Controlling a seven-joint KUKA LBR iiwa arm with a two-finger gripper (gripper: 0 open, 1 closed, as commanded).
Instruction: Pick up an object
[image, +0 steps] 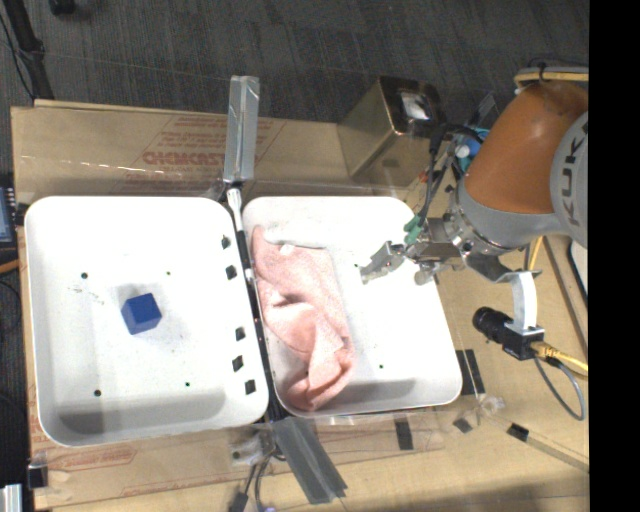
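A crumpled pale pink cloth (303, 322) lies in the right-hand shallow white bin (420, 355), bunched along that bin's left wall and running from near its far edge down to its near edge; its folds heap up thicker toward the near end. A small blue cube (142, 312) sits alone on the floor of the left-hand shallow white bin (60, 260), well apart from the cloth. The grey arm's two-finger gripper (380, 262) hangs over the right bin's upper right part, just beside the cloth but seemingly not touching it; whether its jaws stand wide or narrow I cannot tell
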